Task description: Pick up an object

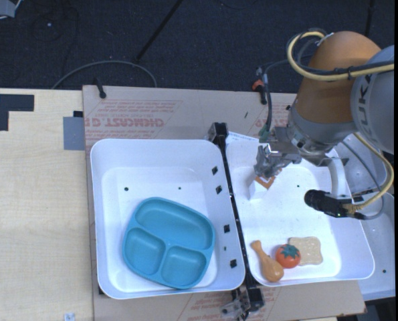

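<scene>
**Claw low over right bin's far side, small item at its tip**

Camera view: One arm (pixel 339 92) reaches in from the right, its claw (pixel 269 169) low over the far part of the right bin (pixel 366 259). A small orange-brown block (pixel 265 181) sits directly at the claw's tip, seemingly between the fingers, though whether it is gripped or merely touched cannot be confirmed; whether the fingers are apart or together cannot be told from this angle.

Governing relation: the other loose items lie at the near edge of the same bin, well apart from the claw and toward the camera. The drumstick (pixel 268 261) runs its long axis diagonally, thin end toward the claw.

Count, right bin: one block, one drumstick, one tomato (pixel 287 255), one toast slice (pixel 307 249). The tomato touches the toast and lies just beside the drumstick.

Count, left bin (pixel 102 179): one blue divided plate (pixel 168 241), three compartments.

Both bins stand side by side on the desk (pixel 31 206).

Judgement: the block is the nearest candidate; lift unverified.
</scene>
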Controlling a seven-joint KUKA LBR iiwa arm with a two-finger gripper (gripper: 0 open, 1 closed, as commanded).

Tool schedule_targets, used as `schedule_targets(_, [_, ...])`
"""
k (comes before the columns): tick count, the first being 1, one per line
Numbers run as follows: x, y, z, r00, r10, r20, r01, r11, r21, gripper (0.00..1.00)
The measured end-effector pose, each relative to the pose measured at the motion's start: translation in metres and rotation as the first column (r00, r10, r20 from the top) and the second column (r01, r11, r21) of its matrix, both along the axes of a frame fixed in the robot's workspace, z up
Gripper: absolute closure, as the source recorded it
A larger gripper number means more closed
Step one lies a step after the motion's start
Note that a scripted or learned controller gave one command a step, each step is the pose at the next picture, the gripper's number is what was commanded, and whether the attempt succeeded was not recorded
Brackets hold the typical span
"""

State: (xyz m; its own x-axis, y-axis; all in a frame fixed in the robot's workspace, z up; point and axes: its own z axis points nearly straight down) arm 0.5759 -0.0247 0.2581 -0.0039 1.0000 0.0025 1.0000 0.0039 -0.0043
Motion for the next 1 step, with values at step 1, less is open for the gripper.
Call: schedule_targets(1, [-0.0163, 0.0390, -0.0172, 1.000, -0.002, -0.001, 0.002, 1.000, -0.002, 1.00])
